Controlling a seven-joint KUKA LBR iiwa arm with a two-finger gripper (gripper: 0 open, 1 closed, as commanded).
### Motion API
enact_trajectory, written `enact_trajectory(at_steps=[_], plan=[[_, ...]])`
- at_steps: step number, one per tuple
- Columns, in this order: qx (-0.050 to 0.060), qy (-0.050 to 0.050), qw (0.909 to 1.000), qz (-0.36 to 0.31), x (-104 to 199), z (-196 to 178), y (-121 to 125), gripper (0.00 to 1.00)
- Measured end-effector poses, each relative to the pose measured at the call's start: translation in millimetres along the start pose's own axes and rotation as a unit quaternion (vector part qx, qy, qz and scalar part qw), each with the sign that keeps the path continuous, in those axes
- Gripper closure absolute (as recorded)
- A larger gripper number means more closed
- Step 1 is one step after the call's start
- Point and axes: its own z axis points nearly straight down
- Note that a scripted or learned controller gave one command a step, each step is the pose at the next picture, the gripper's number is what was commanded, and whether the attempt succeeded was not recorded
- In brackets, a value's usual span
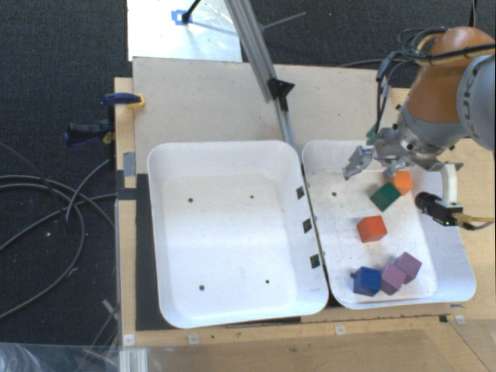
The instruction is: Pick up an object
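Note:
Several small blocks lie in the right bin (pixel 335 231). A green cube (pixel 384 197) and an orange cube (pixel 402 181) sit close together near the bin's far right side. A red-orange cube (pixel 372 228) rests in the middle. A blue cube (pixel 366 280) and two purple cubes (pixel 393 278) (pixel 408 266) cluster at the near edge. My gripper (pixel 376 167) hangs over the far part of this bin, just beyond the green and orange cubes. It is open, with nothing between the fingers.
The left bin (pixel 225 231) stands beside the right one, with black clips along the shared rim. A slanted metal pole (pixel 256 49) crosses the back of the bench. A blue clamp (pixel 101 130) sits at the bench's left edge.

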Motion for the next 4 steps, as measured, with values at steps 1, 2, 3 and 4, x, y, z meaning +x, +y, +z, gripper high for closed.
enact_trajectory(at_steps=[1,2,3,4], plan=[[0.005,0.000,1.0000,0.004,-40,73,-59,0.00],[0.003,0.000,1.0000,0.002,-47,108,-70,0.00],[-0.001,-0.001,1.0000,-0.002,-7,105,-54,0.00],[-0.006,-0.001,1.0000,-0.003,22,0,10,0.00]])
